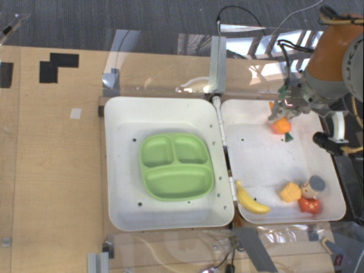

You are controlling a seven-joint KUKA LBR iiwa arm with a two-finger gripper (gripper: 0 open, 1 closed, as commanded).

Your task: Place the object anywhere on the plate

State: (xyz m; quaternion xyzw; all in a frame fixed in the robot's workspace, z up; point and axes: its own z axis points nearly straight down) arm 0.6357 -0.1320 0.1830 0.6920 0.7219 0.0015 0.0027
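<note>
A green plate (176, 166) with three compartments lies in the middle of the left bin (122, 152). In the far part of the right bin (256, 158) sits a small orange fruit (281, 127) with a green bit at its near side. My gripper (281, 114) is right at the fruit's far top side, touching or nearly touching it. The arm hides how it meets the fruit.
A yellow banana (250, 199) lies at the right bin's near left corner. A yellow wedge (290, 193), a red fruit (309, 205) and a small grey-blue piece (315, 183) cluster at the near right. A metal post (218, 61) stands behind the bins' divider.
</note>
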